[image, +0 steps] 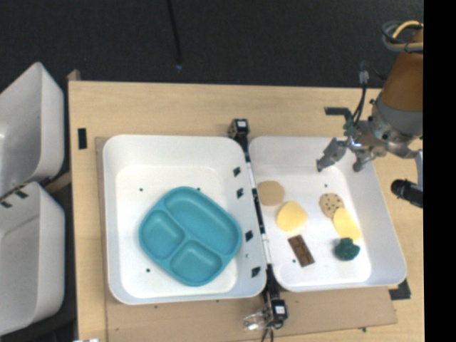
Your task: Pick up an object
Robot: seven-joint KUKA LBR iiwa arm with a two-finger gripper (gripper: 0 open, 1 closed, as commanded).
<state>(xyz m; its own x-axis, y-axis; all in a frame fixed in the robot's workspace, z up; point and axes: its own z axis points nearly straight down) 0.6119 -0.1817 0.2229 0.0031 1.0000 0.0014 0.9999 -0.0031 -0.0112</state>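
White right bin (370,262): gripper (345,157) spread open, holding nothing, above rear wall; best lowered squarely over yellow piece (291,216), clear of neighbours.

A teal divided tray (189,235) lies in the left bin (121,155); both white bins sit on the wooden desk (157,109).

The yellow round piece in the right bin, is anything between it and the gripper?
Nothing visible. The gripper hangs over the right bin's far side, and bare white floor lies between it and the yellow piece. The tan disc sits beside it, off that line.
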